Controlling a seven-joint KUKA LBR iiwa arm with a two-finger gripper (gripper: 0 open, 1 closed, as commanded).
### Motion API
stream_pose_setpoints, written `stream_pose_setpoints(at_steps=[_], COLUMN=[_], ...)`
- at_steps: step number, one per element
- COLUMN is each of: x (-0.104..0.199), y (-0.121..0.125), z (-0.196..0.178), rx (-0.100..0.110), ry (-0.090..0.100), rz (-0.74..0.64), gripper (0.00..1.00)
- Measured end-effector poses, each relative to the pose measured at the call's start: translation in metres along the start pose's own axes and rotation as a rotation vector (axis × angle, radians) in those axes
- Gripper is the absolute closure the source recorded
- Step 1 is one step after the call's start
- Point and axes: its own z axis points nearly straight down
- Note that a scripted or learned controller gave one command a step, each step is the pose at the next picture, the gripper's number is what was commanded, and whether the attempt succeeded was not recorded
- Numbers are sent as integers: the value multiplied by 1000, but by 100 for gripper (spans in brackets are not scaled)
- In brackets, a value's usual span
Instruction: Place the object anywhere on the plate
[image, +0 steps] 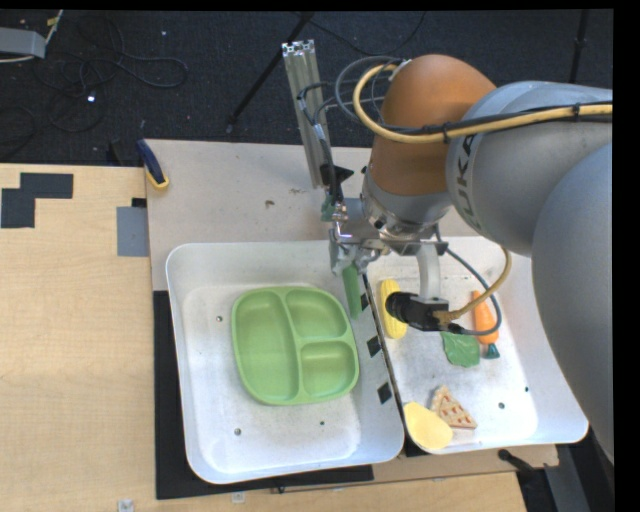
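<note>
A narrow dark-green strip (350, 287) hangs upright right under my jaws, over the wall where the two bins meet. I cannot tell whether my jaws are clenched on it, released, or only just above it: that part is too small and too cluttered to read.

The plate (268, 345) is green with three compartments. It lies flat in the middle of the left bin (200, 410), just beside the strip, with its right edge near the shared wall.

The other pieces lie in the right bin (525, 395). A yellow piece (392, 312) sits against the shared wall, close to the strip. Further right are a flat green leaf-like piece (462, 349) and an orange piece (485, 320), and these two touch. Toward the near edge lies a tan wedge (455, 408) with red spots. A pale yellow disc (427, 429) touches it in the bin's near-left corner.

My arm (540, 190) comes in from the right over the right bin, with the orange band (430, 100) above the wrist. Pale wooden tabletop (70, 330) lies to the left of the bins. A small blue and yellow item (152, 165) rests on the beige board behind the left bin.
</note>
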Motion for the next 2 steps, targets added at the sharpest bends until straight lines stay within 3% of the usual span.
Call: stream_pose_setpoints(at_steps=[1, 2], x=[56, 54], y=[-7, -7], z=[-1, -1], rx=[0, 0], ry=[0, -1], rz=[0, 3], gripper=[100, 0])
